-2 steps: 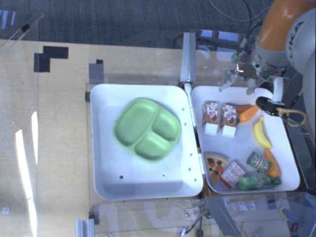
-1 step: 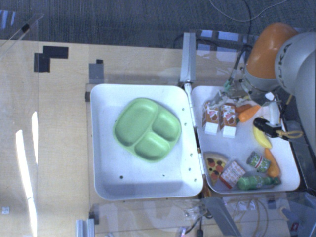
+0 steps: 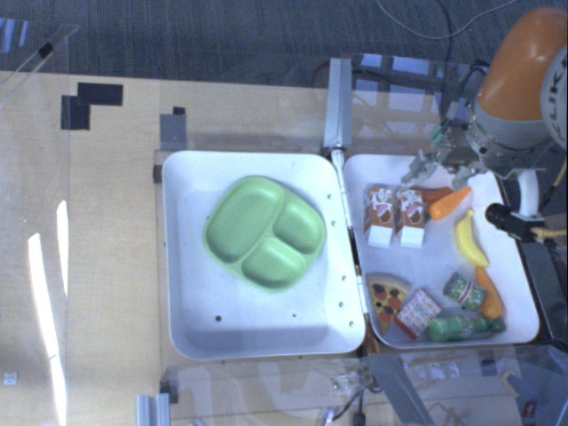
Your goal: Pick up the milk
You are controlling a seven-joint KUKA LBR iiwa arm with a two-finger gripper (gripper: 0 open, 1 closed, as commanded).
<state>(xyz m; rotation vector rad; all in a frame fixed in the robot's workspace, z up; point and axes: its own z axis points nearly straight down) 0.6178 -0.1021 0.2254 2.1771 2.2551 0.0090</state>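
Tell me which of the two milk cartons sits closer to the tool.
The right-hand milk carton, next to the carrot. It lies just below the tool, while its twin, the left-hand carton, sits farther toward the bin divider.

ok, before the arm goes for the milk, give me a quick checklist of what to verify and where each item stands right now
1. Two brown-and-white milk cartons in the right white bin: ok.
2. Cartons' tops unobstructed: ok.
3. Tool above the cartons: not ok, it is over the bin's far edge.
4. Nothing held in the tool: cannot tell.
5. Orange carrot clear of the cartons: not ok, it is right beside them.
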